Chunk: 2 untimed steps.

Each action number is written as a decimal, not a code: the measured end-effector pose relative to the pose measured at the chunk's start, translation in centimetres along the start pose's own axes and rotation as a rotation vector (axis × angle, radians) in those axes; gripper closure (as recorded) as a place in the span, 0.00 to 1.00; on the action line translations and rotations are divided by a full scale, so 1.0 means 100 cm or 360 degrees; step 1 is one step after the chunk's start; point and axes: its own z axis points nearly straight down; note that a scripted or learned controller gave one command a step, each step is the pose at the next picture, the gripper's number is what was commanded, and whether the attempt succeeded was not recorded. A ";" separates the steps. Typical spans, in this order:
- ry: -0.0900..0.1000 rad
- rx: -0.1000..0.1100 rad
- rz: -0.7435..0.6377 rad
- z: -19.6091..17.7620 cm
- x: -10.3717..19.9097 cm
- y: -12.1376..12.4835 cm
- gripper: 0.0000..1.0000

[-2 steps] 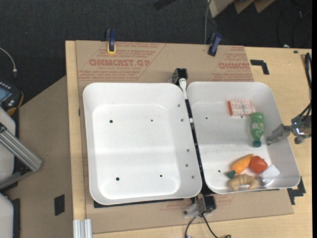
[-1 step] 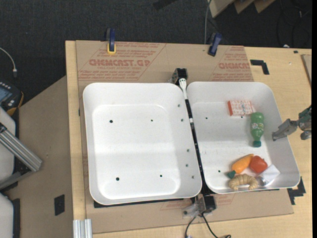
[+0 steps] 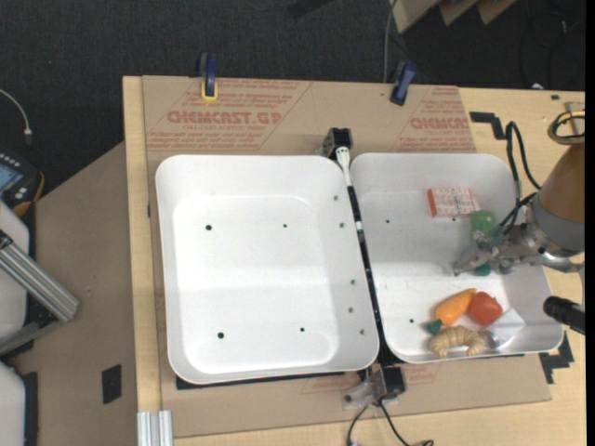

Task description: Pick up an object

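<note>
We see the gripper [image 3: 476, 256] low in the right bin [image 3: 409, 179], near its right edge beside a green object [image 3: 482, 220]; we cannot tell how its hand stands. Orange [image 3: 455, 306], red [image 3: 484, 308] and tan [image 3: 457, 342] items crowd the near-right corner; the left bin [image 3: 186, 277] gives room.

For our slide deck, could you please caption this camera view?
Arm's end effector low in the right bin beside a green ball, with toys clustered at the near edge; left bin alongside.
</note>
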 end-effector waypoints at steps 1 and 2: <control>-0.0018 -0.0019 0.0001 0.005 0.013 0.084 0.00; 0.0003 -0.0003 0.0006 0.005 0.000 0.007 0.00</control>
